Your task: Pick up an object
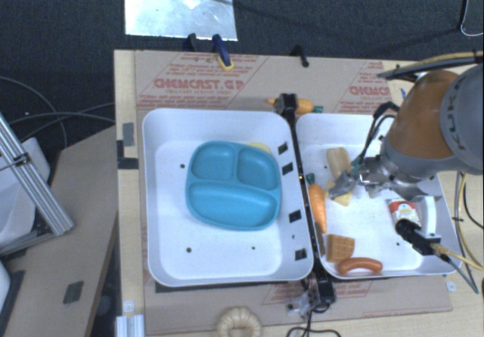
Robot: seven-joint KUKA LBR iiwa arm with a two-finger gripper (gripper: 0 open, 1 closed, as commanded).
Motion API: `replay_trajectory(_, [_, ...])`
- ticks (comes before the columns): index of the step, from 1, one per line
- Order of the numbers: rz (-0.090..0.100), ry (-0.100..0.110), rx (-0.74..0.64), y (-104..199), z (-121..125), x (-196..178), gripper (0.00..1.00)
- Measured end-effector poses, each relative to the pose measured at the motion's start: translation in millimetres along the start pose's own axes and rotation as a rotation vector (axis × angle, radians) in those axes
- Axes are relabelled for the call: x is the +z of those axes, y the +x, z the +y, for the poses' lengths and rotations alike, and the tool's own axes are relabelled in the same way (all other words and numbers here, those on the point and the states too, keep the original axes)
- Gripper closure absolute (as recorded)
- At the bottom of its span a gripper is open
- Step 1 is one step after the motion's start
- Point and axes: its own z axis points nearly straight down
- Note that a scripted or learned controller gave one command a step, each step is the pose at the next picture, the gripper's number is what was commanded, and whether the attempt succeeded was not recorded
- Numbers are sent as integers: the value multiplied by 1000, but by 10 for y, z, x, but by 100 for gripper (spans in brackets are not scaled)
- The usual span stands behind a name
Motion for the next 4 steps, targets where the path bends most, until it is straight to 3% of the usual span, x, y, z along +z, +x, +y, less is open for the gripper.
replay_trajectory(1, [-7,-8,5,-30,13,384,0])
replay_trajectory(2, [-4,-8,3,-17,17,270,100])
replay_trajectory(4, [-3,-10,-3,-106,154,-746,100])
